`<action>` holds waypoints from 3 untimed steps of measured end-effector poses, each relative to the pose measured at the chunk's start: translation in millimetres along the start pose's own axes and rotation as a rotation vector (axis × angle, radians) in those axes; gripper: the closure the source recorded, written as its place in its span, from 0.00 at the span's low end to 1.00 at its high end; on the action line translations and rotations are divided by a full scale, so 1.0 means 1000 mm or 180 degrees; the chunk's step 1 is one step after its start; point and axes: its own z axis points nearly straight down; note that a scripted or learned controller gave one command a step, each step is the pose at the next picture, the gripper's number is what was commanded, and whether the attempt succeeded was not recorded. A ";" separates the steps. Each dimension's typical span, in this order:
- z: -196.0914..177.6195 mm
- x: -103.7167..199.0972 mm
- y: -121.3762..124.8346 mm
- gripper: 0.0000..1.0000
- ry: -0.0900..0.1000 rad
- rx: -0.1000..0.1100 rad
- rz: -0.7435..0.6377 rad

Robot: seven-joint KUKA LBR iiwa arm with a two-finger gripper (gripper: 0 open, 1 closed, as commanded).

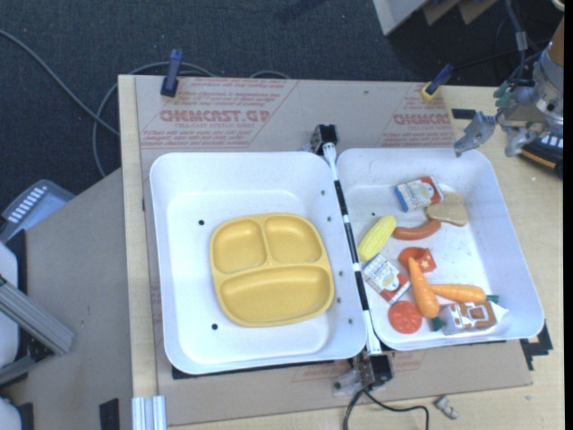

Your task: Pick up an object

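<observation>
Toy food lies in the right bin [510, 231]: a yellow corn cob [377, 236], a sausage [417, 231], a bread slice [448, 210], a small carton [417, 193], two carrots [423, 288] [457, 291], a tomato slice [406, 317] and a few printed packets [380, 276]. My gripper [494, 140] hovers over the bin's far right corner, above and behind the food. Its fingers [474, 133] are spread open with nothing between them.
The left bin [179, 231] holds a yellow divided plate [271, 269]. A black hinge strip [345, 231] runs between the bins. Blue clamps [170, 72] [436, 81] grip the far edge of the cardboard-covered bench.
</observation>
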 end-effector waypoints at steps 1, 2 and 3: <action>0.154 0.030 -0.016 0.00 -0.0001 -0.0005 -0.0003; 0.144 0.102 -0.064 0.00 0.0006 0.0004 -0.0002; 0.161 0.074 -0.046 0.00 -0.0004 -0.0006 0.0004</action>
